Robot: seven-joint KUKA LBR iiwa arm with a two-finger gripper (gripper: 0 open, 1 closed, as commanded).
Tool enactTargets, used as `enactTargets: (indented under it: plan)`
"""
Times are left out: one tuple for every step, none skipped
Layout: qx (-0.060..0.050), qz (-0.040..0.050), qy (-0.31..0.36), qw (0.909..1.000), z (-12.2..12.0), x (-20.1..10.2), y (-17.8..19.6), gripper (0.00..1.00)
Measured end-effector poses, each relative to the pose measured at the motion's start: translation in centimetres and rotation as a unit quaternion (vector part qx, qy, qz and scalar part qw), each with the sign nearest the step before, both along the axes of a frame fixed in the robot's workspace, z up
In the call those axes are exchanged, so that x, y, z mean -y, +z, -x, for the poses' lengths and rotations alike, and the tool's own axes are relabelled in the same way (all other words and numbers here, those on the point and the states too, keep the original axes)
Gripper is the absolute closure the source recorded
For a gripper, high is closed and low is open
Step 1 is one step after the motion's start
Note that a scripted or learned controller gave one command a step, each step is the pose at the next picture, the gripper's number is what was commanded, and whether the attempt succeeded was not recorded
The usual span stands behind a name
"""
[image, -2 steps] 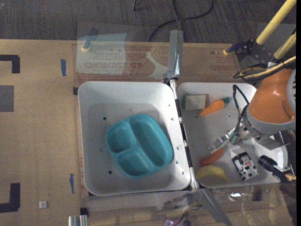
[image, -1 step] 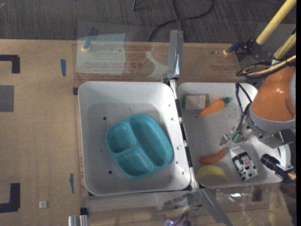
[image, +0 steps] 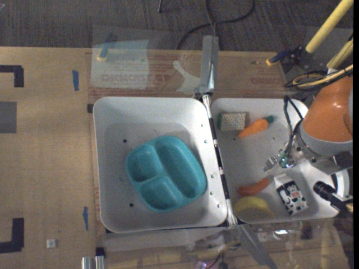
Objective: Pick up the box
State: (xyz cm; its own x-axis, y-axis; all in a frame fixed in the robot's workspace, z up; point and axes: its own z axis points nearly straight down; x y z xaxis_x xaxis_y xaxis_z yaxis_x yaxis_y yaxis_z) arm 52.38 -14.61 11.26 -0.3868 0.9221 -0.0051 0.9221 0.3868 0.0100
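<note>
A teal divided plate sits in the left bin. In the right bin lie a sponge, a carrot, a red pepper and a yellow fruit. The claw hangs low there; whether it is apart or together I cannot tell. The box lies just below-right of it, untouched.

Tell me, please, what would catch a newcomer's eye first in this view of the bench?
The teal divided plate lying alone in the left bin stands out most. Next comes the arm's orange band at the right edge, above the right bin, which holds a carrot, a sponge, a yellow fruit and the small white box near its front right corner.
</note>
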Motion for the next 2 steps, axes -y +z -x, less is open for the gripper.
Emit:
enactTargets:
  plan:
    - [0.0,0.0012,0.031,0.9995,-5.7,-2.1,-2.3,1.0]
    - [0.0,0.0023,0.071,0.9975,-5.1,6.2,-2.4,1.0]
